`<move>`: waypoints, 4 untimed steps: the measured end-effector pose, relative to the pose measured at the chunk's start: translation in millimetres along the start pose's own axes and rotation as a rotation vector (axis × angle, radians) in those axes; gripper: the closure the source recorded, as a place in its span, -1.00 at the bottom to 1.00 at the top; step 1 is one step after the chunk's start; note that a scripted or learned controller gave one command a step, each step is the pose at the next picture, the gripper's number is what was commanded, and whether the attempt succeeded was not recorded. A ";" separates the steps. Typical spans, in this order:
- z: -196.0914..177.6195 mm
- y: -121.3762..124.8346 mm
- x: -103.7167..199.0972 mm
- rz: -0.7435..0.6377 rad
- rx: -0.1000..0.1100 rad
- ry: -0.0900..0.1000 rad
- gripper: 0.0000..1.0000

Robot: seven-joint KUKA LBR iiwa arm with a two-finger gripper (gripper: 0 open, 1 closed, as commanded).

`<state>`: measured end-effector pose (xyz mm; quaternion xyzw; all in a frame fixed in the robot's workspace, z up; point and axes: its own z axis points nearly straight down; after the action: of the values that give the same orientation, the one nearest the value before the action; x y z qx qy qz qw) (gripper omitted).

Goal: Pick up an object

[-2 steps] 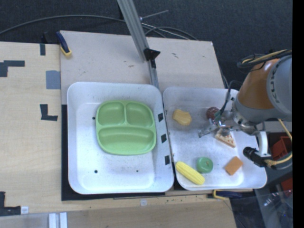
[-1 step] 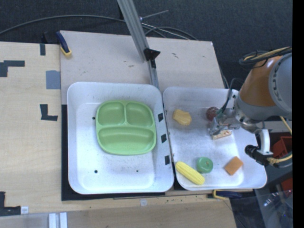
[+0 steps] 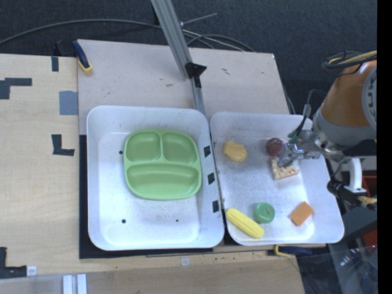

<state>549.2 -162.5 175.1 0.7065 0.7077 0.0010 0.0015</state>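
Observation:
In the right bin (image 3: 245, 127) lie a yellow lumpy piece (image 3: 234, 151), a dark red ball (image 3: 274, 145), a tan cracker-like square (image 3: 285, 172), a green round piece (image 3: 264, 212), a yellow corn cob (image 3: 245, 223) and an orange block (image 3: 301, 214). My gripper (image 3: 289, 158) reaches in from the right and hangs just above the tan square, right beside the dark red ball. I see nothing held between its fingers.
The left bin (image 3: 98, 182) holds a green divided plate (image 3: 163, 165). A slanted metal pole (image 3: 174, 32) rises from behind the bins. The arm's orange and grey body (image 3: 352, 112) stands over the right bin's right edge. Cables lie on the dark floor behind.

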 end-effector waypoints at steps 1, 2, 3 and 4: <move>-59.2 -3.1 7.5 -0.001 -0.001 0.000 1.00; -75.5 -2.4 7.9 0.000 0.003 0.000 1.00; -68.0 7.8 53.2 -0.004 0.005 0.002 1.00; -74.4 26.7 102.7 -0.006 0.004 0.002 1.00</move>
<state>575.4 -59.6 249.5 0.7045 0.7097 0.0005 -0.0007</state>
